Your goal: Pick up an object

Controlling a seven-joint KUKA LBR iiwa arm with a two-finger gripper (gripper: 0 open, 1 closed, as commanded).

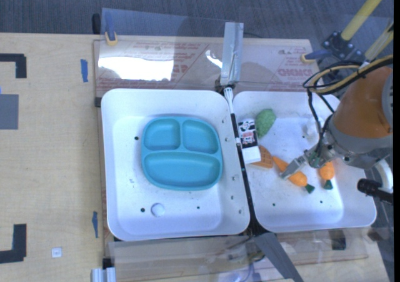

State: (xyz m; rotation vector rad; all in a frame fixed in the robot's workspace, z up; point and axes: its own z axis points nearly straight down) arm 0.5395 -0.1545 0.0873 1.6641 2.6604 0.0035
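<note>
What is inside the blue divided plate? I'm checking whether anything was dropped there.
The blue divided plate in the left bin shows three bare compartments, all uncovered.

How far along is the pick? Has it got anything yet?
Done: the arm has reached into the right bin and the gripper is down among the small orange toys.
In hand: nothing visibly lifted. One orange carrot piece lies right by the gripper and another beside it, both on the bin floor.
Left: closing on an item and raising it. The green toy and small carton look untouched.
</note>
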